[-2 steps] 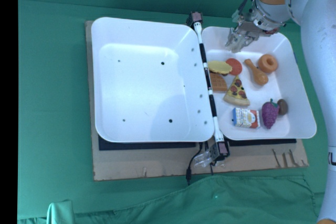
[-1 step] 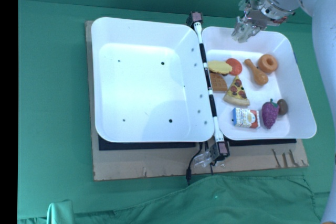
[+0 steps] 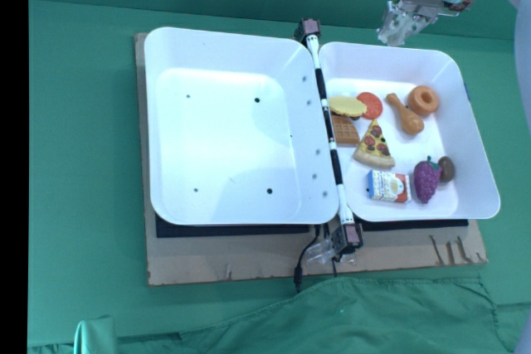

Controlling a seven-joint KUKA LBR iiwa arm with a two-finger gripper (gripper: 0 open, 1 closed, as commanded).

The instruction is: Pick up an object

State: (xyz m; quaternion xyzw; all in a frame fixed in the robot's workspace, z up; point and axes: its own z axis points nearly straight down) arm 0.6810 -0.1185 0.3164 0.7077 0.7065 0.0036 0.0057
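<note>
You see green cloth (image 3: 75,137) under both white bins (image 3: 166,62), and the gripper (image 3: 397,31), its state unclear, above the right bin's far rim.

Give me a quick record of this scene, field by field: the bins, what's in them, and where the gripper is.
left bin: white, a few dark specks on its floor
right bin: white, holds toy food
items: donut, drumstick, pizza slice, waffle, grapes, carton
gripper: above the right bin's far rim, nothing between its fingers
divider: black-and-white rod between the bins
</note>
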